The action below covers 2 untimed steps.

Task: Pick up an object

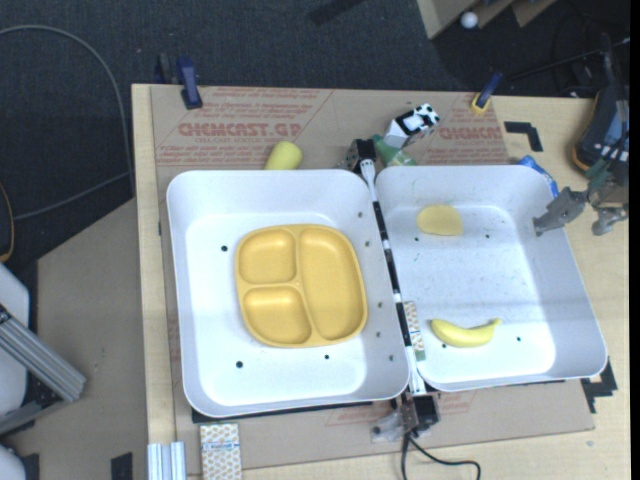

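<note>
Nearest you, along the front edge of the table (110, 298), a small patterned packet (220, 451) lies just below the left bin (195, 258), and a cable clamp (410, 418) sits at the seam where the two bins meet. In the left bin, a yellow divided plate (300, 284) takes up the middle, leaving a bare white margin on all sides. In the right bin (560, 308), a banana (463, 332) lies near the front wall, curve down, well apart from the side walls; you have open floor to its right and behind it. Farther back, a pale yellow flat piece (439, 220) rests near the rear left corner, close to the dividing rim. The gripper (580, 211) hangs over the right bin's far right rim, its jaws spread with nothing between them, well apart from both objects. Behind the bins, a yellow lemon-like object (284, 155), a black-and-white toy (415, 122) and two blue clamps (187, 80) sit on the cardboard (240, 126).
</note>
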Motion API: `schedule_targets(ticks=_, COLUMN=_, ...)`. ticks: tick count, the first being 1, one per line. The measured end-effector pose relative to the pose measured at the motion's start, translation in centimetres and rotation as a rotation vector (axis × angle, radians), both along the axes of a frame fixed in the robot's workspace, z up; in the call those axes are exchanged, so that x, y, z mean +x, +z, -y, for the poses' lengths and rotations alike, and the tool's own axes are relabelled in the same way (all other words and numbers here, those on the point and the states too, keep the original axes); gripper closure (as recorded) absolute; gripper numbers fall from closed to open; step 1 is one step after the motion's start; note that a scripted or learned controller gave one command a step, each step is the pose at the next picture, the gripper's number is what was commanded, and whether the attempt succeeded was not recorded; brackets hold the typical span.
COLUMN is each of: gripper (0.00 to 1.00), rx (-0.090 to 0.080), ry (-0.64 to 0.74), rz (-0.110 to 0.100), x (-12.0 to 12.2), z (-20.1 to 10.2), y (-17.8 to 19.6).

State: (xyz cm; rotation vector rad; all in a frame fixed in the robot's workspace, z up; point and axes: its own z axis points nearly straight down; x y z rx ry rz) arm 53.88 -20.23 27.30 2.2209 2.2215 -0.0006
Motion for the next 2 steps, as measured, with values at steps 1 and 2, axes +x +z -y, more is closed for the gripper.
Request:
schedule_targets(ticks=1, gripper=0.00, rx=0.001, ry=-0.001, rz=-0.001, x=-1.4, z=-1.4, y=-18.5)
schedule_targets(ticks=2, gripper=0.00, rx=0.001, ry=0.001, rz=0.002, x=7.3, z=-3.2, y=-18.8)
